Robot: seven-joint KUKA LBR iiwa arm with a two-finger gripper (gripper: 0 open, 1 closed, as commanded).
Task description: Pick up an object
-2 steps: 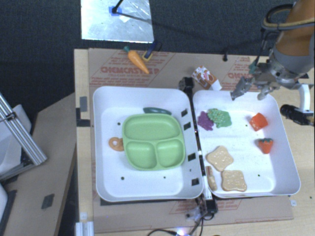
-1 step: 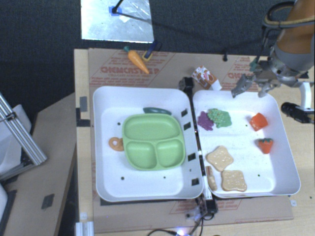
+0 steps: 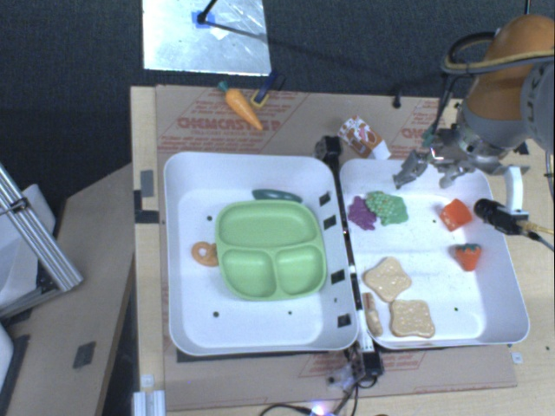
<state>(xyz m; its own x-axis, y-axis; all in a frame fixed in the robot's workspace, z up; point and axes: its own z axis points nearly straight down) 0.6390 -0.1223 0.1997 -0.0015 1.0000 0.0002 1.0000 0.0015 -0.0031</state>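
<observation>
Hovering over the right bin's (image 3: pixel 512 315) far rim, the end effector (image 3: pixel 431 170) has its fingers spread with nothing between them. The green broccoli (image 3: pixel 386 206), the closest thing, lies just below-left of it, beside a purple piece (image 3: pixel 362 213).

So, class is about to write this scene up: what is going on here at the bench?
A grey robot arm with an orange band reaches in from the right, its gripper hovering open over the far edge of the right white bin, holding nothing. Below it lie a green leafy toy and a purple grape toy. Two toast-shaped toys sit nearer the front. The left white bin holds a green divided plate. Nothing has been picked up yet.
</observation>
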